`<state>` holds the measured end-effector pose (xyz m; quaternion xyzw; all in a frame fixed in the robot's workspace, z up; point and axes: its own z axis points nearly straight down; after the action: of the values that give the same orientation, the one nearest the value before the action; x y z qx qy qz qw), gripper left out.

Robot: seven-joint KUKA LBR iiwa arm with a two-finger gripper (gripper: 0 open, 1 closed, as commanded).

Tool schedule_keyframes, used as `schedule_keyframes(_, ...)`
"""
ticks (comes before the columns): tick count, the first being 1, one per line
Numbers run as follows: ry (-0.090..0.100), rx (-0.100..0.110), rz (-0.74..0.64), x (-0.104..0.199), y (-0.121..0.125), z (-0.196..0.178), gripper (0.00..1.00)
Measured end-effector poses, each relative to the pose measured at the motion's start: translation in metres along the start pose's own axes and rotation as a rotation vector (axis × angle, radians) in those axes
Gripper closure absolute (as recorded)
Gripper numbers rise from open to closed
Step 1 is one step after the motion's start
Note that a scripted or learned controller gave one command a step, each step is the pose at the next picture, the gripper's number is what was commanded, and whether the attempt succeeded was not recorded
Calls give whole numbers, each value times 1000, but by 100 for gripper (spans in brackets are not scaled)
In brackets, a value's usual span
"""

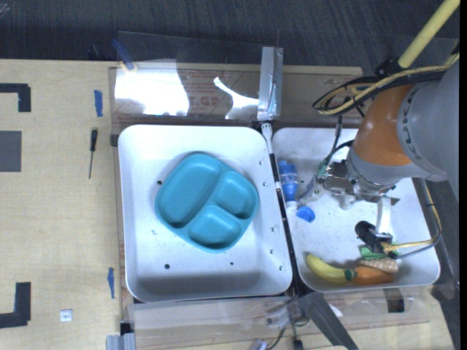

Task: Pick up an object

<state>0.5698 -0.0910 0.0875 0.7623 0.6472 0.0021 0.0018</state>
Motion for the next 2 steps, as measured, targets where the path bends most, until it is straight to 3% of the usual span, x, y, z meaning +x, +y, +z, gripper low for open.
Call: schedule_keyframes(2,0,-2,-386,-21,-46,-1,0)
